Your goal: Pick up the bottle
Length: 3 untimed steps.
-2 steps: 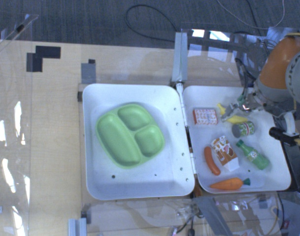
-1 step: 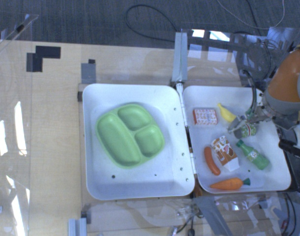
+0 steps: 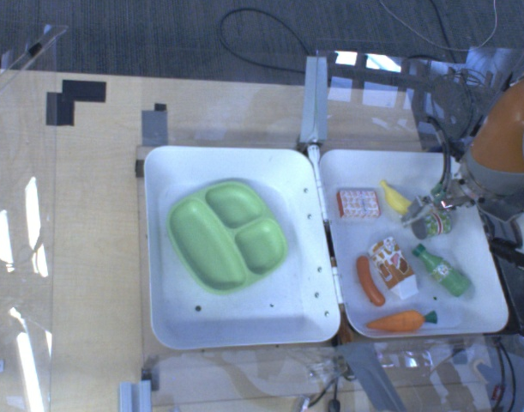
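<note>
Camera view: one green bottle (image 3: 442, 271) lies in the right bin (image 3: 493, 316), with one carton (image 3: 391, 267), sausage (image 3: 370, 281) and carrot (image 3: 402, 320) beside it. The gripper (image 3: 431, 215) hangs just above the bottle; its opening I cannot tell.

I've got the divided plate (image 3: 227, 234) alone in the left bin (image 3: 167, 316). In the right bin (image 3: 493, 316): bottle (image 3: 442, 270) right of the carton (image 3: 392, 267), sausage (image 3: 370, 281) left, carrot (image 3: 403, 320) in front, box (image 3: 358, 202) and banana (image 3: 394, 197) behind.
</note>
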Each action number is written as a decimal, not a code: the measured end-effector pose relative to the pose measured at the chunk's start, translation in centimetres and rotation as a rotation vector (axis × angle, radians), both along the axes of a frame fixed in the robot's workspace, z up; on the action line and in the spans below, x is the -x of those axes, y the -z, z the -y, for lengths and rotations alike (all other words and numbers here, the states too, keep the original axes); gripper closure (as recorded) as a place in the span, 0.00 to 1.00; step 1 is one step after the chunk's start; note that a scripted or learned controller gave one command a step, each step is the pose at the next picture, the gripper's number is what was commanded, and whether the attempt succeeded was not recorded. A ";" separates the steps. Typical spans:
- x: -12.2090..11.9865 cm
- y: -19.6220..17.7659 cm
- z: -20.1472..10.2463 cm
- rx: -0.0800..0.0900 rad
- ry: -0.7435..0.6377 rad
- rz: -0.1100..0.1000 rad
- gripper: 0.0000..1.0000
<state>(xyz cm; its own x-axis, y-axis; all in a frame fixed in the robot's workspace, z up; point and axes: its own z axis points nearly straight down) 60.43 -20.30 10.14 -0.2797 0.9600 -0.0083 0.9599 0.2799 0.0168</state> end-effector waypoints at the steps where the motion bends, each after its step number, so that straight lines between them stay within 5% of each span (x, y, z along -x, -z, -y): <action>1: -6.7 -16.0 -2.2 -0.001 0.062 -0.006 1.00; 2: -6.6 -15.3 -6.0 -0.003 0.124 -0.012 1.00; 3: -6.6 -15.3 -6.0 -0.003 0.124 -0.012 0.00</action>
<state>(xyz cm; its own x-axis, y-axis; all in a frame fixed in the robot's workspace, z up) 67.03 -14.30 25.47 -0.1588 0.9873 -0.0027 0.9873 0.1588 0.0060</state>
